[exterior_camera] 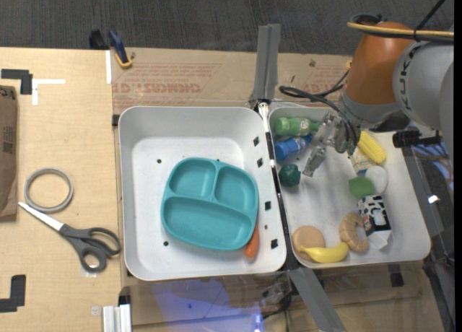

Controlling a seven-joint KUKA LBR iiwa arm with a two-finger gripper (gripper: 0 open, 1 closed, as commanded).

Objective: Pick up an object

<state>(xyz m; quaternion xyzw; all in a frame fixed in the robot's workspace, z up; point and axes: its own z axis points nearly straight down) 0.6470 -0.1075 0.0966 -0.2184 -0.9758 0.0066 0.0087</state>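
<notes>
My gripper [323, 151] hangs low over the back of the right bin [404, 247], its fingers open and slanting down to the left with nothing between them. Just left of the fingertips lie a blue object [289, 149] and a dark green ball [289, 175]. A green bottle [291, 125] lies behind them. To the right of the gripper are a yellow corn cob [372, 148], a white egg [376, 175] and a green block [360, 185]. Toward the front lie a black-and-white carton [375, 216], a banana [325, 253], a tan disc [308, 236] and a pastry [352, 229].
The left bin [137, 143] holds a teal divided plate [210, 204] and an orange carrot [251, 245] at the plate's front corner. On the bench to the left lie scissors [81, 237] and a tape roll [48, 188]. The arm's orange band [375, 71] rises behind the right bin.
</notes>
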